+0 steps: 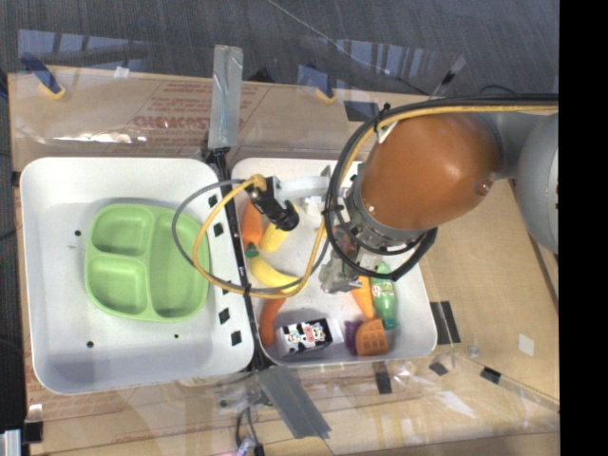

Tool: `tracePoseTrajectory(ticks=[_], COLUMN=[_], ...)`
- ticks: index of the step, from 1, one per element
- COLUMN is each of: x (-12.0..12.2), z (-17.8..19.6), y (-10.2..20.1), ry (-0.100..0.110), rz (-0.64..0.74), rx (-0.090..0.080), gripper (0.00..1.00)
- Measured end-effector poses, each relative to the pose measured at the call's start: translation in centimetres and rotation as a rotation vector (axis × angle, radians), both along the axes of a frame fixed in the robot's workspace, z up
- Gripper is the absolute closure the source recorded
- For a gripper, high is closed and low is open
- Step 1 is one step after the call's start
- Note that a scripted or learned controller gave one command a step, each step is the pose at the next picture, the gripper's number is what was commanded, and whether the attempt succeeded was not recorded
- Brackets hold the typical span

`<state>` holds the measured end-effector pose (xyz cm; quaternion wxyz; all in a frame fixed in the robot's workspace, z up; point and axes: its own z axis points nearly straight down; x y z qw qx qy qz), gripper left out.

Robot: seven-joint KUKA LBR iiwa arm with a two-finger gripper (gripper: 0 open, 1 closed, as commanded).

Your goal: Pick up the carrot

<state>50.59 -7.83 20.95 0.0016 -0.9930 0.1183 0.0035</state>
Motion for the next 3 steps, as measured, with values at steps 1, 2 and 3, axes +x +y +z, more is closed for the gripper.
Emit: tracePoseTrajectory(ticks=[1, 2, 3], x=[2.5, 2.3, -1.9], z=[6.7, 3.6, -2.0], y=[-0.4, -6.7, -1.7], ry=[-0.013, -0.007, 0.001], rz=[0.035, 0.038, 0.045], rx=[-0.001, 0.0, 0.0], gripper=[1.0, 1.0, 1.0])
